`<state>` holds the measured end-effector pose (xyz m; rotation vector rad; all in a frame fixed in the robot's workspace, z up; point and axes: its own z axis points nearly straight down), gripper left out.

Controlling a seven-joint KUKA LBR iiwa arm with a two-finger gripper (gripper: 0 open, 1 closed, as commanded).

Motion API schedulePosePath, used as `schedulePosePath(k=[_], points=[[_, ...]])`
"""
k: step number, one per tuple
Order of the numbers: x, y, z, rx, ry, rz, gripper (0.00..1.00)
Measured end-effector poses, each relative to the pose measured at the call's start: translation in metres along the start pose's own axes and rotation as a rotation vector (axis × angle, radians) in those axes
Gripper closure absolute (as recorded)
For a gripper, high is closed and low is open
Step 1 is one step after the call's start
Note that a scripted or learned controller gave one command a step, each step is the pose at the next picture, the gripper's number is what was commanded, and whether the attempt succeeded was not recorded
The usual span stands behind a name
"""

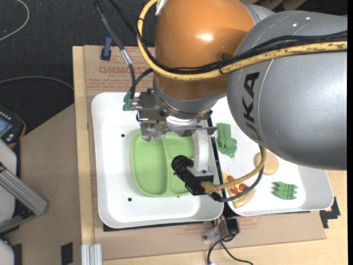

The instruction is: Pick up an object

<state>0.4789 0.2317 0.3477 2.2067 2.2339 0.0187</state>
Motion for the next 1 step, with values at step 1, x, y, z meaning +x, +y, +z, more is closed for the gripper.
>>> schedulePosePath(k=[1], points=[[-0.0068, 0.0316, -0.1159, -0.007, -0.001, 0.011, 1.0]])
